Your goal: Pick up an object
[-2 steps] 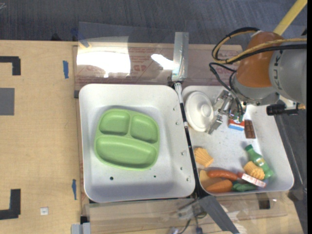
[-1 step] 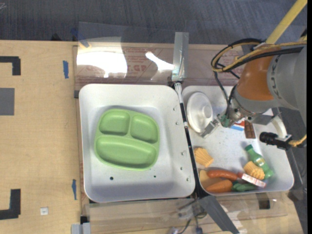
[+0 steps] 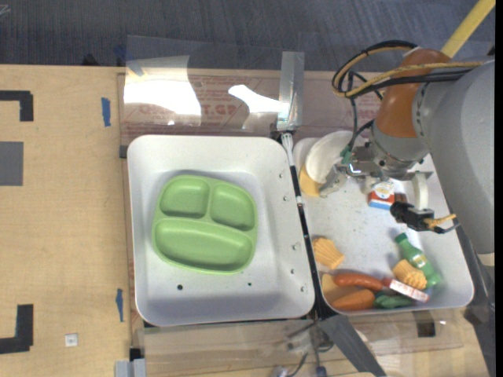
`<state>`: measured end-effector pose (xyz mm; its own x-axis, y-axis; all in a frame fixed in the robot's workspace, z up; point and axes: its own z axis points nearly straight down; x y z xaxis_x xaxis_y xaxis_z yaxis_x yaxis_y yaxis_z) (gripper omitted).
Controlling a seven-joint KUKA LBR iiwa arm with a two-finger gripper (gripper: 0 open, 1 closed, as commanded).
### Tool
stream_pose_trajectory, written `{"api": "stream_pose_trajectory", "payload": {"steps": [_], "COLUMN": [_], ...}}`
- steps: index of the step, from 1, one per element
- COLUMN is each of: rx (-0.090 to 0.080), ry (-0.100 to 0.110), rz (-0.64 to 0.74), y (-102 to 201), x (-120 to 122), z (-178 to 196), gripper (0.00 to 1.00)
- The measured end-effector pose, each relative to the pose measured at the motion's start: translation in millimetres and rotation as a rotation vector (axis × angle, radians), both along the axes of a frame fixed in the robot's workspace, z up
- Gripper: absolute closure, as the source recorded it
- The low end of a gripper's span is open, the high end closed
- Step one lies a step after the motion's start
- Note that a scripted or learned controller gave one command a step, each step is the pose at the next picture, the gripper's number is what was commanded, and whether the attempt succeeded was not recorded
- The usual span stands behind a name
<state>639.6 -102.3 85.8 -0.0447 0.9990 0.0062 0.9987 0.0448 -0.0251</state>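
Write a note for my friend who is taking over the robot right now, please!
Gripper: low in the right bin, by the white bowl; no grip is visible.
Things: green bottle, carrot, sausage and corn lie in the right bin. The green plate sits in the left bin.
Done: nothing visibly lifted.
Left: pick up one object.

So the grey arm (image 3: 464, 124) comes in from the right side, orange band (image 3: 397, 104) sitting just above the wrist, yellow and black cables looping over it. The claw (image 3: 346, 171) points down and toward the left, hanging low.
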Motion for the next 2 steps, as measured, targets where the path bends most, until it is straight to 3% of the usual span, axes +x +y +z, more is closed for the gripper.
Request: {"api": "stream_pose_trajectory", "payload": {"steps": [1, 2], "rx": [-0.008, -0.010], "ry": [-0.026, -0.029], "rz": [-0.308, -0.330], "y": [7, -12], "x": [-57, -71], "z": [1, 50], "gripper": [0.00, 0.00]}}
